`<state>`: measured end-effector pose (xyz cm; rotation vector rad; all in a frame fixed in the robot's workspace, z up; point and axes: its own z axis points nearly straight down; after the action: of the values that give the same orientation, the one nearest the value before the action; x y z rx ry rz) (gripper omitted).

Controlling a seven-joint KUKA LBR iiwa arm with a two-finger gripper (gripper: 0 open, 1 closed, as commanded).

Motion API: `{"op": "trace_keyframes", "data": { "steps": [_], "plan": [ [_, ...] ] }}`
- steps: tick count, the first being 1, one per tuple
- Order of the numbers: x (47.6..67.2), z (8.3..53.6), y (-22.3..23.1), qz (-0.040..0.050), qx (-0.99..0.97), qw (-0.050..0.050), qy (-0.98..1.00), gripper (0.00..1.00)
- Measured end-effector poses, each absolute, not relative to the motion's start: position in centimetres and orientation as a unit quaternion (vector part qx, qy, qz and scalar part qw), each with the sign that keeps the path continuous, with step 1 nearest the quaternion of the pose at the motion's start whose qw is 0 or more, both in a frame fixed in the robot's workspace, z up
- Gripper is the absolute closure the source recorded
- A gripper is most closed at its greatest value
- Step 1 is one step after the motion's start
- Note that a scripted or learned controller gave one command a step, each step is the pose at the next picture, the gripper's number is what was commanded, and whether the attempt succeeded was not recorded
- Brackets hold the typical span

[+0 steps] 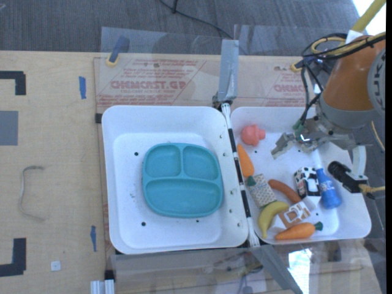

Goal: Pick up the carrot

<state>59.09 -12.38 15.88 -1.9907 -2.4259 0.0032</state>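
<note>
Camera view looks down on the table [49,133], and the tool [293,141] hangs over the far part of the right bin [358,225], fingers spread and holding nothing. One carrot [296,231] lies at the near edge of that bin, just beside the banana [269,214] and a small printed box [298,212]. A second carrot [245,160] rests along the bin's left wall, near the pink ball [252,134]. Between them lie a speckled pouch [262,190] and a sausage [285,190]; a blue bottle [328,190] stands to the right. Over in the left bin [122,127] sits a teal divided plate [182,180].
</note>
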Motion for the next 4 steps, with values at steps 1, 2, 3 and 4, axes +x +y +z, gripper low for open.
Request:
{"op": "trace_keyframes", "data": {
  "steps": [1, 2, 3, 4],
  "plan": [
    [66.0, 8.7, -10.1, 0.0003, -0.729, -0.004, -0.685, 0.00],
    [63.4, 8.8, -9.5, -0.0018, -0.819, -0.002, -0.573, 0.00],
    [56.3, 8.9, -9.7, -0.0043, -0.898, -0.002, -0.440, 0.00],
    [65.0, 8.6, -11.7, -0.0004, -0.985, -0.002, -0.171, 0.00]
  ]
}}
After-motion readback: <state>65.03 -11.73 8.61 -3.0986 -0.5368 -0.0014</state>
